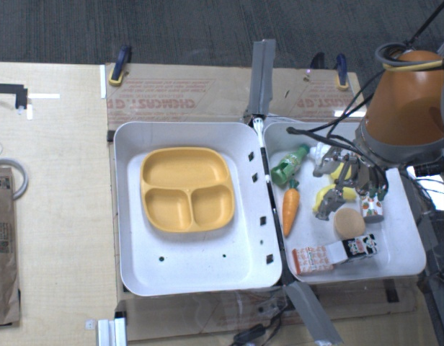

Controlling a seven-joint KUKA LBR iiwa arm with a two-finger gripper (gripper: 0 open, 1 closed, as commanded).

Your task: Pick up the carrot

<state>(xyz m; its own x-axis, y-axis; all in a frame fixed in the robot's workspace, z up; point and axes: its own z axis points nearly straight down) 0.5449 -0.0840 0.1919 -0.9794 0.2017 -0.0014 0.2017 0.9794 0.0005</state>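
The orange carrot (pixel 290 207) with a green top lies in the right bin (pixel 409 262), close to its left wall, tip pointing toward the front. My gripper (pixel 325 187) hangs just right of the carrot, over a yellow banana-like toy (pixel 327 193). It is open, with one grey finger (pixel 325 168) behind the yellow toy and the other in front of it. The carrot is not between the fingers.
A green bottle (pixel 289 166) lies just behind the carrot. A tan egg-shaped item (pixel 348 223), a small carton (pixel 373 207) and a red-and-white box (pixel 313 259) fill the right bin's front. A yellow divided tray (pixel 187 189) sits in the left bin (pixel 132 265).
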